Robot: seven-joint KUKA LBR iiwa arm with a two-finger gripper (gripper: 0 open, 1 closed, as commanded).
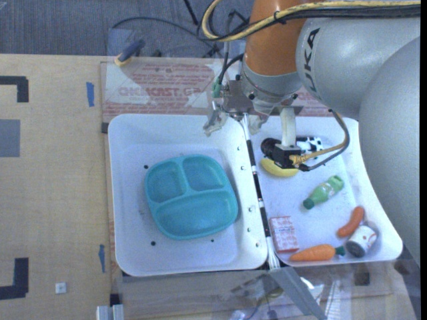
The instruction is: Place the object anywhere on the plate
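Note:
A teal divided plate [192, 197] lies in the left bin [127, 145], with nothing on it. My gripper [227, 117] hangs over the far end of the wall between the two bins, beyond the plate's far right corner. I see nothing held in it. In the right bin [380, 219] lie a yellow banana [279, 170], a green bottle [323, 192], a carrot [313, 253], an orange sausage [351, 222], a red and white packet [283, 233] and a small grey can [360, 241].
A black and white toy [311, 143] lies at the far side of the right bin, close to the banana. The big grey arm covers the upper right of the view. Taped plastic sheet [157, 89] lies behind the left bin.

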